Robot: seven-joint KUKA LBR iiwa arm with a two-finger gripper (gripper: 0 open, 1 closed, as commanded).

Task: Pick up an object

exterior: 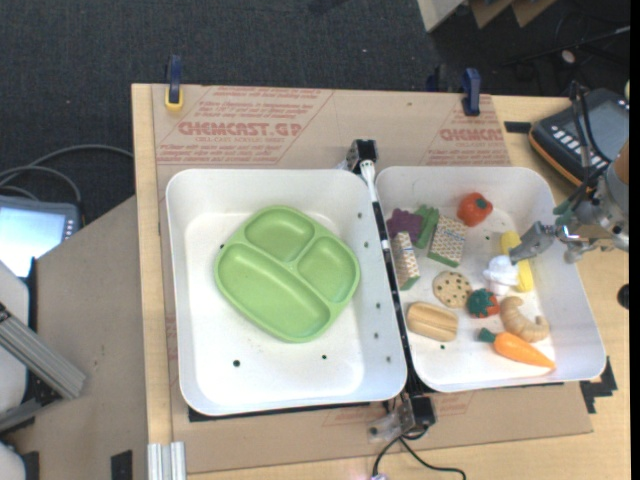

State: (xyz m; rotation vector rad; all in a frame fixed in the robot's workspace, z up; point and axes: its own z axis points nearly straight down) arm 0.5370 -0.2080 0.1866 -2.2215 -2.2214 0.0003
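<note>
Step in hand: approach, nothing picked yet, judging by the layout. The grey two-finger gripper comes in from the right over the right shallow white plastic bin, low above the toy pile at that bin's right side. Whether it is open or closed I cannot tell; it is too small and blurred. Nothing visibly held.

Candidate objects, all in the right bin: a small yellow block just left of the tool tip, a white lumpy toy just below it, a red tomato toy toward the far side, a round tan cookie with dark chips mid-bin, a tan bread-roll toy near-left, an orange plastic carrot at the near right, and a purple grape cluster at the far left.

The left white bin holds a green three-compartment plastic tray, well apart from the arm.

Next move probably calls for a short drop onto the yellow block or white toy, then a closing grasp. Clutter is tight, so a miss or double grab is a risk.

Arm pose: wrist reaching inward from the right edge, tool pointing left and slightly down.
</note>
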